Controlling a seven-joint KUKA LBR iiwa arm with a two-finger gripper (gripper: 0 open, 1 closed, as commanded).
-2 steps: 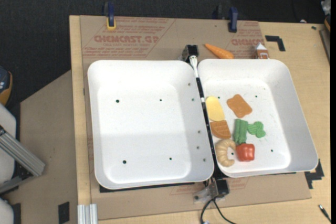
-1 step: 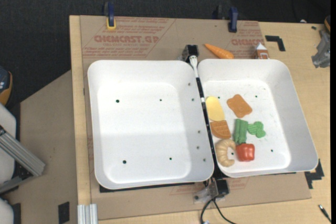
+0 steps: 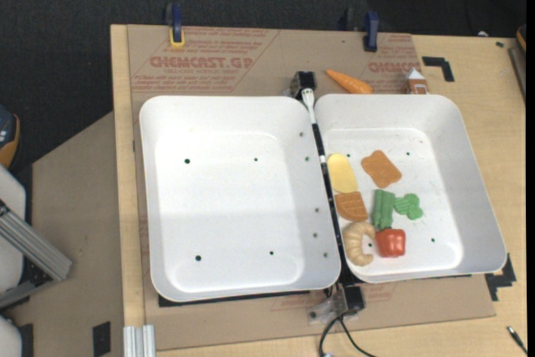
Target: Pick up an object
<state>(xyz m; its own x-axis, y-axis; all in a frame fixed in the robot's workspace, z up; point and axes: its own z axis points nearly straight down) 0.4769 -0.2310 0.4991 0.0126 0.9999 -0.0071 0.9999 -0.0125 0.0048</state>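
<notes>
Two white bins sit side by side on the desk (image 3: 209,54). Left bin (image 3: 167,180) and right bin (image 3: 443,138) touch at a shared edge. Right bin holds a yellow piece (image 3: 341,173), orange piece (image 3: 381,168), green pieces (image 3: 393,206), red piece (image 3: 390,242), tan shrimp (image 3: 360,241). A carrot (image 3: 349,82) lies behind the bins.

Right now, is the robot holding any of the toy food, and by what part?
It cannot be told. The toy food, such as the red piece and yellow piece, lies in the right bin.

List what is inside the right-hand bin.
The right bin holds a yellow piece, two orange-brown pieces, green pieces, a red piece and a tan curled piece. They are bunched together, so anything beneath them is hidden.
</notes>
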